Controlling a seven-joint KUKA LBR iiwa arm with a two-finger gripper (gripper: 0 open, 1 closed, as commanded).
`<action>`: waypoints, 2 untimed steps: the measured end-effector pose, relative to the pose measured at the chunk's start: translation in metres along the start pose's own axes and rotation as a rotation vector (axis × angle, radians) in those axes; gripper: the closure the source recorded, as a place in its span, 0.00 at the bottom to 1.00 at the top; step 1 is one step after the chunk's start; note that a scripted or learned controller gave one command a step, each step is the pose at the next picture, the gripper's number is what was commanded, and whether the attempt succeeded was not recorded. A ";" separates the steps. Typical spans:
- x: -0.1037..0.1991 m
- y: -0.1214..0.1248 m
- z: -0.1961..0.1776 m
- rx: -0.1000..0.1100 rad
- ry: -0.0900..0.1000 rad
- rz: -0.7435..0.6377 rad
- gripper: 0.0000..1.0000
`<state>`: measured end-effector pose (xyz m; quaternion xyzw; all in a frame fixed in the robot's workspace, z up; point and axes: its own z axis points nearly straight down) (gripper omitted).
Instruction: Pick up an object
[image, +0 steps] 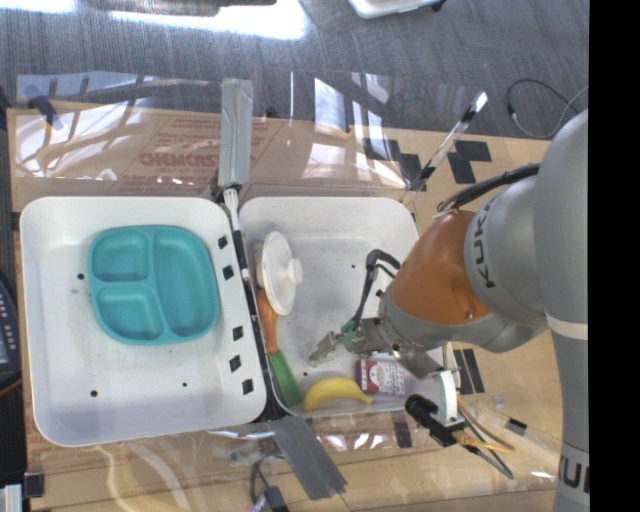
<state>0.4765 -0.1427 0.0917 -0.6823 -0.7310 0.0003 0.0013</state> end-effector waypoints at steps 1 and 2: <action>0.022 0.133 -0.001 -0.002 -0.011 0.110 0.00; 0.012 0.171 -0.039 0.043 0.006 -0.208 0.00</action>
